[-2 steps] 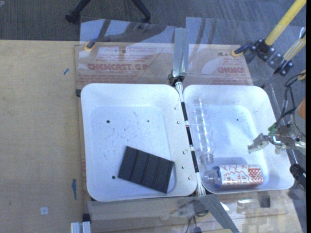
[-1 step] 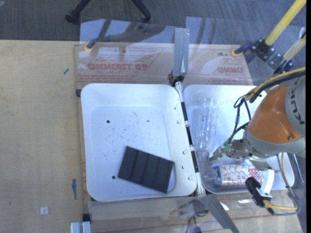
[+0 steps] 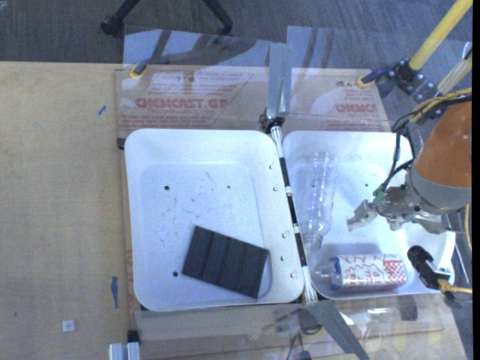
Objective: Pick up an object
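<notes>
The grey arm (image 3: 442, 167) came in from three o'clock, its orange band bulging over the right-hand bin's (image 3: 352, 145) three-o'clock side, and the wrist below it bent toward nine o'clock. The claw (image 3: 361, 214) hung over the middle of that bin, pointing roughly toward nine o'clock and tilted a little downward. Whether its tips were spread or pressed together could not be told at that angle. Nothing showed between them.

A clear plastic bottle (image 3: 316, 195) lay lengthwise in the right-hand bin, just at nine o'clock of the claw, running from twelve to six o'clock along the bin's nine-o'clock wall. A red-and-white can (image 3: 364, 271) lay on its side at six o'clock of the claw, near the bin's six-o'clock wall, apart from the claw.

In the left-hand bin (image 3: 150, 156), a dark ribbed rectangular pad (image 3: 225, 261) lay flat and skewed toward the six-o'clock side, well apart from the arm. Both bins sat side by side on the tan counter (image 3: 56, 201), touching along their shared edge.
</notes>
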Available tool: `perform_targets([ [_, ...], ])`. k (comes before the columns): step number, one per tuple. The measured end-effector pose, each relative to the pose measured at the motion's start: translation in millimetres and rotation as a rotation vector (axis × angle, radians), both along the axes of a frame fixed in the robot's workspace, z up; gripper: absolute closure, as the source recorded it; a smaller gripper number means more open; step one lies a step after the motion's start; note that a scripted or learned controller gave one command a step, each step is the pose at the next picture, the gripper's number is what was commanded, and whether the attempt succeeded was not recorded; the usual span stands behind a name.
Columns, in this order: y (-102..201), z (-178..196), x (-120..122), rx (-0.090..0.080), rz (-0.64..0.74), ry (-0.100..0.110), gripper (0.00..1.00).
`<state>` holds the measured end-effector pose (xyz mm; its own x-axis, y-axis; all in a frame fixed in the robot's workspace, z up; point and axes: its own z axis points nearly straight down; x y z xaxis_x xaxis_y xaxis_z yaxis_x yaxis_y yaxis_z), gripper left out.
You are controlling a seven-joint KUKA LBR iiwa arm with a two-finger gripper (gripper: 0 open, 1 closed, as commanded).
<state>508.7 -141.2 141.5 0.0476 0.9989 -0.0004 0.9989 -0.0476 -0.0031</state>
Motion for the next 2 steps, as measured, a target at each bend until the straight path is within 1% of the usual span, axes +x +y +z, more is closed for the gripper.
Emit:
perform_targets([
  [1,34,-21,-29,0.001,0.02,0.003,0.0],
  [2,-19,42,-28,-0.001,-0.211,0.001,0.0],
])
